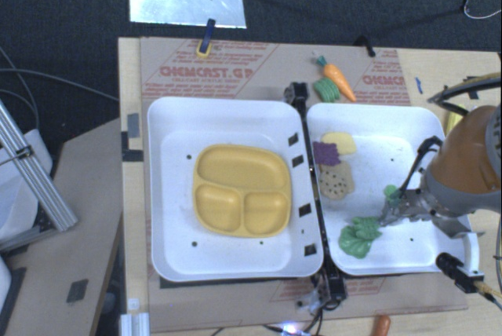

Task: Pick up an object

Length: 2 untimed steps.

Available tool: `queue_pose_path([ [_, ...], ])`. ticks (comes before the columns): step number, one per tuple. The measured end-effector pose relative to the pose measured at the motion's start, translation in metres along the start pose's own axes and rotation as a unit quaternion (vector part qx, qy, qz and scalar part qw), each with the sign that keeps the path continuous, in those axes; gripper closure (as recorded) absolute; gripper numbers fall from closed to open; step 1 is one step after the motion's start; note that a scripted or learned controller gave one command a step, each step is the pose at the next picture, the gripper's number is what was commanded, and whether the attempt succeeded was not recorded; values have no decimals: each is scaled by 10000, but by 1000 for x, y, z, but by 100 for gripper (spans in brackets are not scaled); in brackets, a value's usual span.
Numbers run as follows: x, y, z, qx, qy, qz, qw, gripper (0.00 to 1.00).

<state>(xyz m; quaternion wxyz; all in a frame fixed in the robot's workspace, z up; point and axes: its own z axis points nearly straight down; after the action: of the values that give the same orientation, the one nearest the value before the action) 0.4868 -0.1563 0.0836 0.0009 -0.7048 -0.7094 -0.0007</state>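
The right bin (408, 126) holds several toy foods: a yellow piece (340, 141), a purple piece (326, 155), a tan speckled cookie (336, 183), a small green piece (390, 191) and a leafy green toy (358, 236). My gripper (390, 215) hangs low over the right bin's floor, just right of the leafy green toy and below the small green piece. The arm's orange band (471, 154) sits over the bin's right side. Nothing shows between the fingers.
The left bin (169, 169) holds a yellow divided plate (239, 191). A toy carrot (339, 79) and a green piece (325, 90) lie on the cardboard behind the right bin. A blue and yellow clip (206, 40) lies at the back left.
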Motion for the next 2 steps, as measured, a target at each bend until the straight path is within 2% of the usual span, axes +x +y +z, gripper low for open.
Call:
queue_pose_path([
  [1,34,1,0,-5,-2,0,10000,100],
  [2,121,10,-106,-63,5,-41,10000,100],
])
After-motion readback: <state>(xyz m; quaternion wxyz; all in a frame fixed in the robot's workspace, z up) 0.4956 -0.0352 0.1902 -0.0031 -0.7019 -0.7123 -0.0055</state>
